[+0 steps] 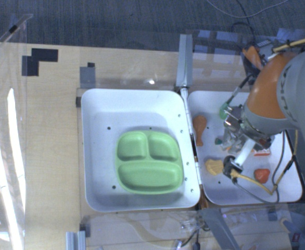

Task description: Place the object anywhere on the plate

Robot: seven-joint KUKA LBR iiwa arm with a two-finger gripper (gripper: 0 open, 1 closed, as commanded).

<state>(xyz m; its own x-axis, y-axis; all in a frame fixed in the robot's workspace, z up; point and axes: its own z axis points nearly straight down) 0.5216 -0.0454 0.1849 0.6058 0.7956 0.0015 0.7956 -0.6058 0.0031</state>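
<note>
No legible text, label, brand, number or sign on any surface; black angular patches (38, 60) on light wooden bench top (43, 155) plain, without characters; green three-compartment plastic plate (149, 161) and two shallow white bins (98, 139) unmarked; small markings on arm hardware too blurred to read

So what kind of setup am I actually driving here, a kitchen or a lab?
Most likely a lab test bench, not a kitchen: two shallow white bins, the left bin and the right bin, sit side by side on a wooden bench, cables trail across the carpet behind, and toy food lies near a green plate.
</note>
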